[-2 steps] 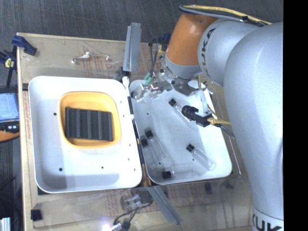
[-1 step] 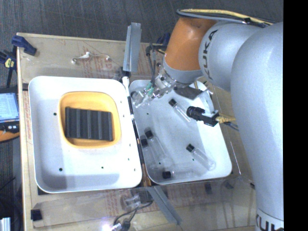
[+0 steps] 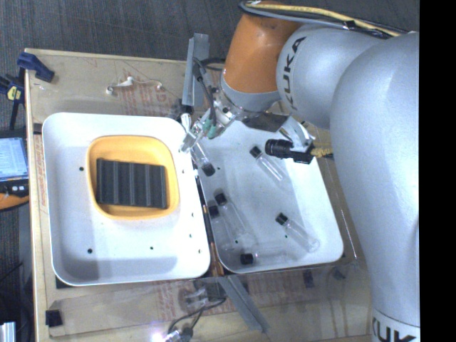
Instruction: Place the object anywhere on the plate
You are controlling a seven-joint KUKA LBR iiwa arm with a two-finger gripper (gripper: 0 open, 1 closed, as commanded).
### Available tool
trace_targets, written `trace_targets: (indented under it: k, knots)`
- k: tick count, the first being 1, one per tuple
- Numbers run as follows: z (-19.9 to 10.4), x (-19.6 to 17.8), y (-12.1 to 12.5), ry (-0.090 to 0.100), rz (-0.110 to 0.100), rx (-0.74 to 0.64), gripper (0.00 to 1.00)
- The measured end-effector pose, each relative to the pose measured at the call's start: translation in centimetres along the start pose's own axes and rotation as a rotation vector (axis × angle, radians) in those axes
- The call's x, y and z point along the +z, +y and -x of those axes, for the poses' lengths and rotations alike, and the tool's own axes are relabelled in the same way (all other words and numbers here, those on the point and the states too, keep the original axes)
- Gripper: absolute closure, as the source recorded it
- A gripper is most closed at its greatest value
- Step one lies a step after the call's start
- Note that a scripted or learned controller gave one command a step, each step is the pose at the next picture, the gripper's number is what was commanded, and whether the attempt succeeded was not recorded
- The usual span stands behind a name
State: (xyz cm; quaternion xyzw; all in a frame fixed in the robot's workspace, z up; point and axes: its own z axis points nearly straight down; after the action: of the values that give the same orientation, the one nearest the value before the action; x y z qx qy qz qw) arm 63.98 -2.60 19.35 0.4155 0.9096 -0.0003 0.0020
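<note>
1. Where the frame begins at the left, one blue clamp (image 3: pixel 33 65) grips the upper left corner of the wooden bench (image 3: pixel 142 84), and under it one small lit screen (image 3: pixel 13 158) stands at the edge.
2. Two white bins lie side by side on the bench, touching each other near the middle of the frame.
3. The left bin (image 3: pixel 71 251) holds one yellow plate (image 3: pixel 132 148), and one dark ribbed insert (image 3: pixel 132 184) lies on the middle of this plate.
4. The gripper (image 3: pixel 191 140) hangs just above the seam between the two bins, at their upper end, near the plate's upper right corner. If it is open, closed or clamped on something, I cannot tell, because its tip is thin and blurred.
5. The right bin (image 3: pixel 324 219) holds the clear tubes with black caps. I count six caps, but the glass is hard to see, so the number is not sure. One tube (image 3: pixel 269 166) lies at the upper middle and another tube (image 3: pixel 297 235) at the lower right. All of them lie in this bin, apart from the plate.
6. The grey arm (image 3: pixel 370 120) with its orange band (image 3: pixel 256 52) covers the right of the frame.
7. Dark grey floor (image 3: pixel 107 13) shows above the bench.
</note>
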Motion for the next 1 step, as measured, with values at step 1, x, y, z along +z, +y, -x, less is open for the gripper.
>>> trace_targets:
  k: [1]
  knots:
    - [-2.85,0.11,-0.47,0.006,-0.003,-0.193,1.0]
